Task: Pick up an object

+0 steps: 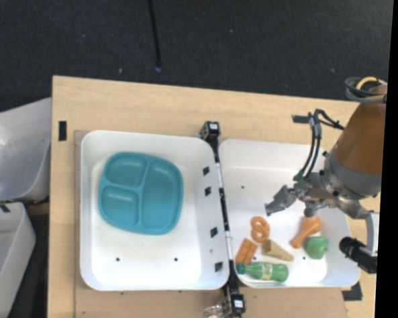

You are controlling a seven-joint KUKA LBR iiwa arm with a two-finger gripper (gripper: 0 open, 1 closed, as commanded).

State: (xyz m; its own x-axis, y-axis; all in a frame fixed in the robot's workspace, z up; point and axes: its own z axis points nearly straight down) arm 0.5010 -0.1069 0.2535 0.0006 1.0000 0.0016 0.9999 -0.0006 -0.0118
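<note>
gripper (297,198): above right bin (252,165), over bare floor just far of the toy cluster; open or clenched, cannot tell; nothing seen held.
target candidates: orange pretzel-like ring (260,227), orange drumstick shape (308,229), green rounded piece (317,246), tan wedge (278,250), orange block (246,250), green bottle (265,271).
key relation: nearest pieces, ring and drumstick, lie just near-side of gripper; drumstick axis slanted, far-right to near-left; bottle axis left-right along near wall.
materials: smooth moulded plastic, glossy.
left bin (90,182): teal divided plate (142,192).
surface (155,108): pale wood.
</note>
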